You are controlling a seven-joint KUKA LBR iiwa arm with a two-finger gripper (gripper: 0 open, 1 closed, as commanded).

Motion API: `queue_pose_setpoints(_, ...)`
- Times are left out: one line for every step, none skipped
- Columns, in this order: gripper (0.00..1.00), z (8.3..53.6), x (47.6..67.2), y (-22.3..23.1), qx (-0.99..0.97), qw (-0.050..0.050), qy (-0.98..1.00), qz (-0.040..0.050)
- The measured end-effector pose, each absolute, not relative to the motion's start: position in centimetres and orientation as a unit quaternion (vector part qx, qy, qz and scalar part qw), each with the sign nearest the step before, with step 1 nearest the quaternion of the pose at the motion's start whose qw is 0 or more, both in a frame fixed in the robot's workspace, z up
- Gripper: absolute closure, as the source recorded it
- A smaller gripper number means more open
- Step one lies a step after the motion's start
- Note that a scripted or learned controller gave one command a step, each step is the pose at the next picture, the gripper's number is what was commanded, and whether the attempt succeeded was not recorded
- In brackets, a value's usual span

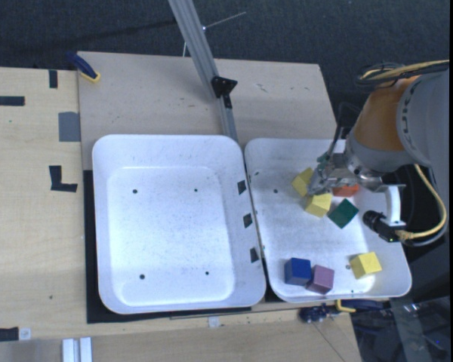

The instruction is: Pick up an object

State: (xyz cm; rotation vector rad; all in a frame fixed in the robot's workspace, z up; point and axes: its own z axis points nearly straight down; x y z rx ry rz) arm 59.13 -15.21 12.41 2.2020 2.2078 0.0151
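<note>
The small blocks I could pick are all in the right bin (pixel 268 164). Two yellow blocks sit just under my gripper (pixel 331 178): one yellow block (pixel 303 181) to its left, and another yellow block (pixel 318 204) a little lower, with a green block (pixel 343 213) touching or nearly touching that one. A bit of orange (pixel 346 191) peeks out beside me, and it is too hidden to name. These blocks look like small, hard cubes, so I think they are light and stiff and will not squash. Their flat sides look smooth, so they might slip; I would pinch one across two flat sides that face away from each other, not on its corners. The ones close together will be tricky, because a neighbour may get bumped. Whether I am open or closed is something I cannot tell from here, and I see no block held by me. Near the front edge of the same bin sit a blue block (pixel 297 270) and a purple block (pixel 322 278) touching each other, and a third yellow block (pixel 365 264) off to the right, apart from them. The left bin (pixel 106 157) on the bench (pixel 151 89) has nothing in it that I can see.
</note>
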Motion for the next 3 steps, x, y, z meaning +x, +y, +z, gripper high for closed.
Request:
queue_pose_setpoints(1.00,16.8,59.3,-15.8,0.707,0.001,0.707,0.0006)
queue_pose_setpoints(1.00,23.1,59.3,-16.2,0.707,0.003,0.708,0.0011)
queue_pose_setpoints(1.00,27.4,59.3,-15.9,0.706,0.002,0.708,0.0010)
